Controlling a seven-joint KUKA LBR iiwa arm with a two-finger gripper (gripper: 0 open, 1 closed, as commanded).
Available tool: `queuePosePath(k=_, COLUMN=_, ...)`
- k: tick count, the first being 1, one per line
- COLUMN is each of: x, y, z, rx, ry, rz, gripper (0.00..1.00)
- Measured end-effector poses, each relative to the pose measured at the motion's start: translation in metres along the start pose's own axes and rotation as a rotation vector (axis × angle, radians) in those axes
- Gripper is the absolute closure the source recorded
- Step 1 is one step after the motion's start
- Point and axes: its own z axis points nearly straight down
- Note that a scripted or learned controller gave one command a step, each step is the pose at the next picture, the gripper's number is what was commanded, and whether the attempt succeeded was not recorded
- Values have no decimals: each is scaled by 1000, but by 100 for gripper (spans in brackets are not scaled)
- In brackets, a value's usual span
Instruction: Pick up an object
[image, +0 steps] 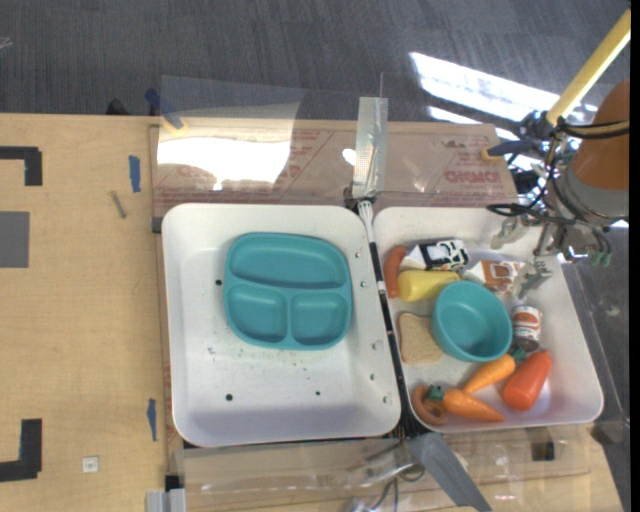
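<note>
My gripper (535, 262) hangs over the far right part of the right bin (585, 385), just above an orange and white packet (497, 272) and a small can (526, 325). Nothing can be seen held in it. A teal bowl (472, 320) sits in the middle of that bin. Around the bowl lie a yellow piece (422, 285), a slice of bread (418, 338), a black and white packet (443, 252), two carrots (488, 375) (470, 405) and an orange-red pepper (528, 380). A small red-orange piece (393, 262) lies by the bin's left wall.
The left bin (190, 380) holds a teal divided plate (288, 290). A clear plastic sheet (250, 160) and an upright clear divider (370, 145) stand behind the bins. The wooden bench (70, 330) stretches to the left. The arm's orange band (610, 150) is at the upper right.
</note>
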Motion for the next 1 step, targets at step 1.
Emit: queuePosePath(k=1, x=23, y=1, z=43, rx=1, ry=-3, rz=70, gripper=0)
